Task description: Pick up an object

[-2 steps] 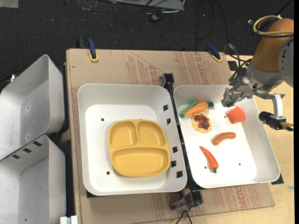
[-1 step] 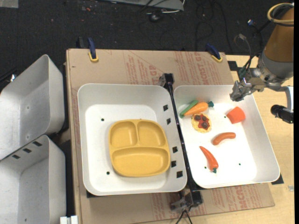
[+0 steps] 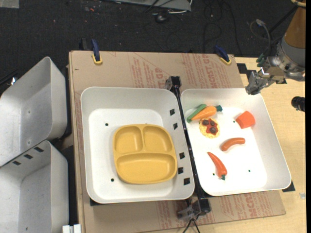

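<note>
Hand [image 3: 253, 87] above brown board [image 3: 136, 69].

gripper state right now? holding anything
gripper: cannot be told whether open or closed; it sits over the right bin's upper right corner, nothing visibly held.

We see a brown board [image 3: 146, 64] as the bench surface, printed with faint red lettering and occupying the centre of the frame. Two blue-and-yellow clamps, one [image 3: 96, 52] at its upper left edge and one [image 3: 223, 55] at its upper right edge, grip the far side. Directly on the board rest two shallow white bins side by side: the left bin [image 3: 97, 144] at centre frame and the right bin [image 3: 272, 149] toward the right, their adjacent walls touching along a black divider strip [image 3: 183, 130]. At the right of the frame, we see a light wooden surface [image 3: 291, 130] beside the board.
</note>
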`<state>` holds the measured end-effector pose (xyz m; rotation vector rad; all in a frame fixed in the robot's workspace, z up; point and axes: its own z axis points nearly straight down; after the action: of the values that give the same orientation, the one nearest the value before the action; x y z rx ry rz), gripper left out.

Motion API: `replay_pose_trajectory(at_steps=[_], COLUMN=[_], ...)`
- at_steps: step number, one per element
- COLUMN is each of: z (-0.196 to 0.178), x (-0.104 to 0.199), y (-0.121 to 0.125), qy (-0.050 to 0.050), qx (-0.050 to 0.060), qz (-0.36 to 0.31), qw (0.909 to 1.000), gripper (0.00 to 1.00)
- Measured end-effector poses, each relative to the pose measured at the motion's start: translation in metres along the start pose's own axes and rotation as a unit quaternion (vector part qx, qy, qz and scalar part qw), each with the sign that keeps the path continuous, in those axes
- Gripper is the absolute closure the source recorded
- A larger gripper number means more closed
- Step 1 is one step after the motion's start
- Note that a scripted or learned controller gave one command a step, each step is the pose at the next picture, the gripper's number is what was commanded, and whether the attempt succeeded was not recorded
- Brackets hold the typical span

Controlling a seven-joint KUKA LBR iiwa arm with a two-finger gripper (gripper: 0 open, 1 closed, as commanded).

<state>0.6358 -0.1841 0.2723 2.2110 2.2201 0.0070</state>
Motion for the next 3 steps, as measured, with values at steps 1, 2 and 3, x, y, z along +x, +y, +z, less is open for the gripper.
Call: replay_pose_trajectory(at_steps=[1,2,3], z=[0.009,0.023,0.018], x=[0.046,0.103,0.15], y=[-0.003,-0.02,-0.028], qy=[0.002,0.002,0.002], qx=[0.005,0.006,0.006], qz=[-0.001,-0.002,-0.002], qw=[1.0,1.0,1.0], gripper=[1.0,1.0,1.0])
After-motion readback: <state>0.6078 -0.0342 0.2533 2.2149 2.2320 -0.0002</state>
